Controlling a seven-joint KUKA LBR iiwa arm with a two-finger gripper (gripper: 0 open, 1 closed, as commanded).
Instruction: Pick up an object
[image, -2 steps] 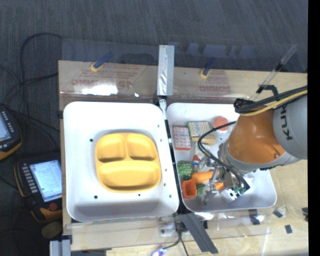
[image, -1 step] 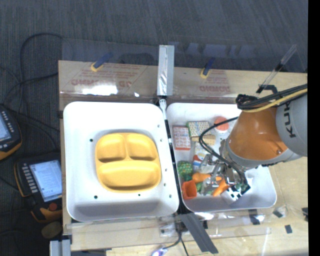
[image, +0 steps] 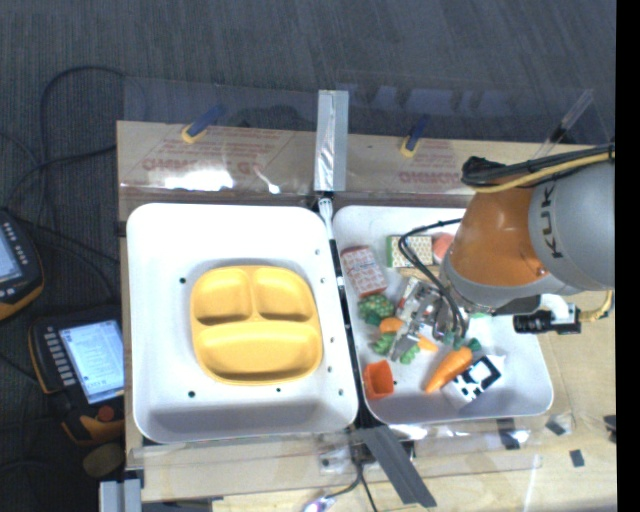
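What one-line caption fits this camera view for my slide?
KUKA arm's gripper low among toy food in the right bin; yellow divided tray sits in the left bin.

- Two bins (image: 150, 300): plain white.
- Divided tray (image: 257, 322) in the left bin: solid yellow.
- Arm (image: 580, 225): grey, with an orange band (image: 495, 245) above the wrist.
- Carrot (image: 447, 368): orange.
- Small cup (image: 379, 379): orange-red.
- Leafy vegetable (image: 376, 308): green.
- Packet (image: 360, 268): reddish-pink with pale print.
- Small box (image: 473, 378): black and white pattern.
- Bench (image: 590, 440): pale wood colour.
- Clips (image: 203, 123) at the back: blue and yellow.
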